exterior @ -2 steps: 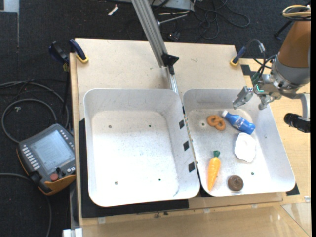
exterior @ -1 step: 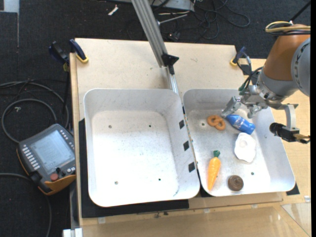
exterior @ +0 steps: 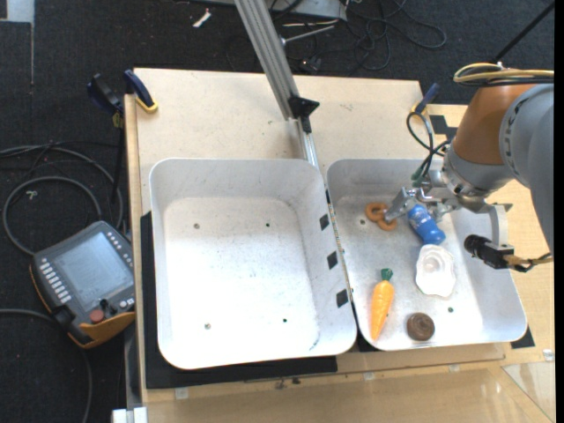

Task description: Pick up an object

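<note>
My gripper [exterior: 412, 204] hangs low over the back of the right bin [exterior: 493, 320], under the orange-banded wrist. A blue bottle-like object [exterior: 427, 227] lies directly beneath and just in front of it, touching or nearly touching. An orange ring-shaped piece [exterior: 381, 216] sits just left of the gripper. In front of the blue object rests a white lumpy object [exterior: 434, 270]. A toy carrot [exterior: 381, 300] leans near the bin's left wall. A brown round object [exterior: 420, 326] lies at the front.
The left bin [exterior: 176, 192] stands beside the right one, their walls meeting at a divider. A slanted metal rail [exterior: 269, 47] crosses the back of the bench. A teach pendant [exterior: 84, 276] sits off the bench to the left.
</note>
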`<state>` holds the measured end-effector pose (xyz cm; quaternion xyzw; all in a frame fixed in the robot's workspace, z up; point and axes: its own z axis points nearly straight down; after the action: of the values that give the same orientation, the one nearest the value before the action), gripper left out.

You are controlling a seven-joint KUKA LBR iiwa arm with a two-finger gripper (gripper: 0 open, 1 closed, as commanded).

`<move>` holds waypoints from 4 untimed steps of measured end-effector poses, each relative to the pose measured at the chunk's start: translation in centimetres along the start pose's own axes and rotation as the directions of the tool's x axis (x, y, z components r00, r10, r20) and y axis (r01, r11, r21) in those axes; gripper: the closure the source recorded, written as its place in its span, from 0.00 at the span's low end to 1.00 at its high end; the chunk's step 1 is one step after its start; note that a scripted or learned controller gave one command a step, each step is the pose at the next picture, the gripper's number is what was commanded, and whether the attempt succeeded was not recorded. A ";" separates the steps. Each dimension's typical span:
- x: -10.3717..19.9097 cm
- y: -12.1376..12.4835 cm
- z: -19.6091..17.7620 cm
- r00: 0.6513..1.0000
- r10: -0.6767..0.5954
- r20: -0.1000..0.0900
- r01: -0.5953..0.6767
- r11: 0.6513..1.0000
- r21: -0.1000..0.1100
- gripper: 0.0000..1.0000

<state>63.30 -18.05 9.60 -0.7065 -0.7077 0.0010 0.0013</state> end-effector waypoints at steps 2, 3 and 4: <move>0.2 0.6 -7.8 1.000 -0.002 0.003 0.002 1.000 -0.012 1.00; -0.1 0.7 -12.1 1.000 -0.001 0.003 0.001 1.000 -0.010 1.00; -0.1 0.8 -16.4 1.000 -0.001 0.003 0.001 1.000 -0.010 1.00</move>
<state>64.18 -18.20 25.98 -0.7060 -0.7082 -0.0015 -0.0032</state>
